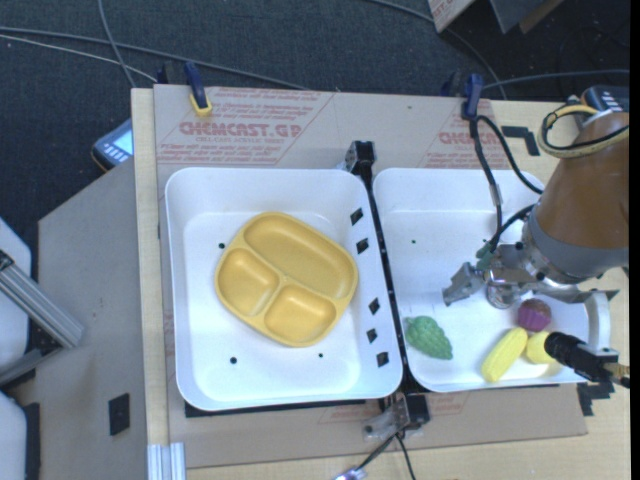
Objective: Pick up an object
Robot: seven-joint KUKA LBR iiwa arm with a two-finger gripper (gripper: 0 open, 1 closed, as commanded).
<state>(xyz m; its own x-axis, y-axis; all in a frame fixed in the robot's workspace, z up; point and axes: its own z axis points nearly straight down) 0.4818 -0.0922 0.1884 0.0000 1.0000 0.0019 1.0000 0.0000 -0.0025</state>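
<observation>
Yellow toy banana (504,355) lies in your right bin (430,198), long axis slanting up-right, between green lettuce (429,336) and purple ball (534,315). Your gripper (470,286) hovers above-left; whether it is parted, you cannot tell.

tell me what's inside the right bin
Inside the right bin: a green leafy toy, a yellow piece, a purple ball and the claw. The arm covers the bin's right part.
</observation>
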